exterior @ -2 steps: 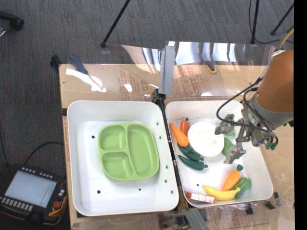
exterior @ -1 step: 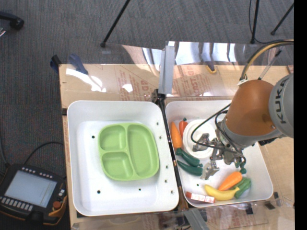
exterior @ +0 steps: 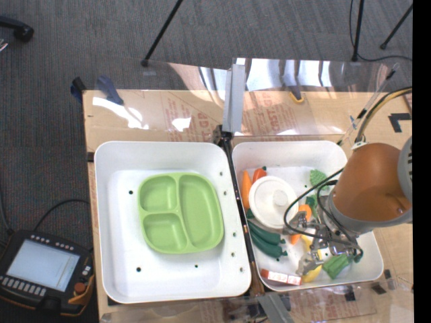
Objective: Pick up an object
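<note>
1. The gripper (exterior: 325, 249) hangs low over the near right corner of the right bin (exterior: 296, 150), under the arm's orange band (exterior: 370, 184). Its fingers are wrapped in cables and toy clutter; I cannot tell how far apart they stand, or whether anything sits between them.
2. Nearest candidates: a green leafy toy (exterior: 337, 266) just right of and below the fingers, and a yellow piece (exterior: 311, 272) just left of and below them. Both appear to touch or nearly touch the fingertips.
3. Both look like light, rigid plastic play food, probably smooth and a bit slippery. I would take the green toy across its narrow middle, where the jaws can close squarely.
4. Further left of the fingers lie dark green pods (exterior: 266, 237), a white round lid-like dish (exterior: 272, 199) and an orange carrot (exterior: 247, 187); the dish looks too wide for a pinch.
5. Well to the left, the other bin (exterior: 114, 160) bears a green divided plate (exterior: 180, 212).
</note>
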`<state>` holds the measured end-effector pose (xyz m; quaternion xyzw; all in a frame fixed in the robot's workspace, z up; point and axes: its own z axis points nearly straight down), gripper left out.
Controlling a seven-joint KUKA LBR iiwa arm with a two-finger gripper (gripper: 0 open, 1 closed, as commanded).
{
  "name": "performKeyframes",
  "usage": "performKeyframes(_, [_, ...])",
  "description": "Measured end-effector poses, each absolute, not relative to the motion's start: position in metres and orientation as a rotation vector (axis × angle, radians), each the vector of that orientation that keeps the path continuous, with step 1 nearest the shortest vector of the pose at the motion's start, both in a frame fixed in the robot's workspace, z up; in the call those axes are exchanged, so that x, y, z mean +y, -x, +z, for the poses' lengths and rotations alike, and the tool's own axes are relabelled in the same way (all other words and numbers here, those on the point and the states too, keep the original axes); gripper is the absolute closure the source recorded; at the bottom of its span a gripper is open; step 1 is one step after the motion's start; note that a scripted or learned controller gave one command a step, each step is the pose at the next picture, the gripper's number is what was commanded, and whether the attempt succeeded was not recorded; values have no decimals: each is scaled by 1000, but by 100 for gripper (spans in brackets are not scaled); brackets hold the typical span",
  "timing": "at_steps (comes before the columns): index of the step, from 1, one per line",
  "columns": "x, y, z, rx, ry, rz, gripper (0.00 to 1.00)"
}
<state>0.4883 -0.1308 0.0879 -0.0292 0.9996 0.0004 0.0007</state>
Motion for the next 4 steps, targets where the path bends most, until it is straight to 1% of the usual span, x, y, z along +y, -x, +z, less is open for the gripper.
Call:
performKeyframes(1, [-102, -543, 88, 3140, 25, 3, 0])
performKeyframes(2, [-100, -544, 97, 3140, 34, 2, 100])
performKeyframes(3, [-85, -565, 115, 3127, -294, 2, 100])
performKeyframes(4, [-90, -537, 89, 3131, 216, -1, 100])
